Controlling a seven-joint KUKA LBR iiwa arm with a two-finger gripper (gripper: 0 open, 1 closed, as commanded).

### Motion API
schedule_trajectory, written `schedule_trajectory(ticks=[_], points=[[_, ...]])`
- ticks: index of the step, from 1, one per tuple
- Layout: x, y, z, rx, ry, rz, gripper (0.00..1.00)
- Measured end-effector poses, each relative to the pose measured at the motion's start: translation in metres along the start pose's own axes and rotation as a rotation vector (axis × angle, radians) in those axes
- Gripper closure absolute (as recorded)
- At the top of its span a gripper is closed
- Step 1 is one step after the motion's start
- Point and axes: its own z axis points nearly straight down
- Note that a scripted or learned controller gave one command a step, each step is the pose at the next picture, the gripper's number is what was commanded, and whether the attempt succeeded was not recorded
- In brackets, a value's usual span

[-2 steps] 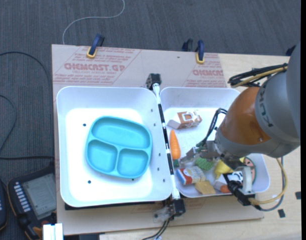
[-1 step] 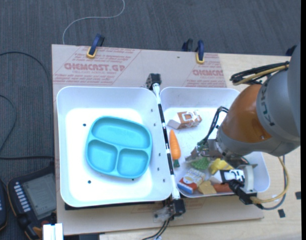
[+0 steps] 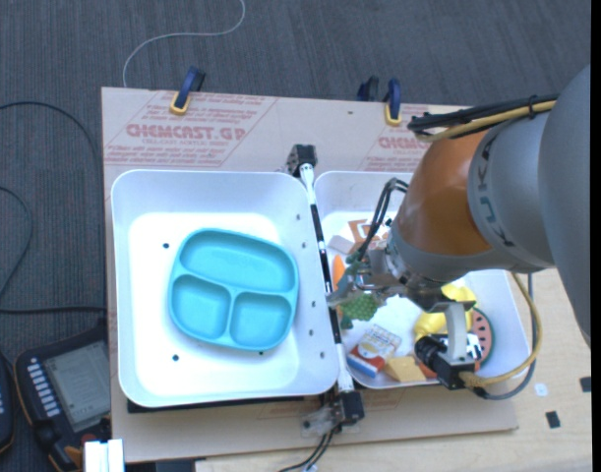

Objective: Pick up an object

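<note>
Camera view — two white bins [image 3: 133, 264], one blue tray [image 3: 233, 289] in left; gripper [image 3: 364, 281] over right-bin clutter — grip state can't tell.

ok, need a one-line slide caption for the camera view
KUKA arm reaching into the cluttered right bin from the right; blue three-compartment plate sits in the left bin.

Open room above the left shallow white bin [image 3: 143, 200], apart from the blue three-compartment plastic tray [image 3: 233, 288] lying in its middle. Crowded in the right shallow white bin [image 3: 511, 308]: small objects packed close, grey-and-orange arm [image 3: 477, 200] overhead blocking approach.
</note>
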Motion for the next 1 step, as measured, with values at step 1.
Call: schedule_trajectory(ticks=[1], points=[[0.0629,0.0093,-0.0189,0.001,0.000,0.000,1.00]])
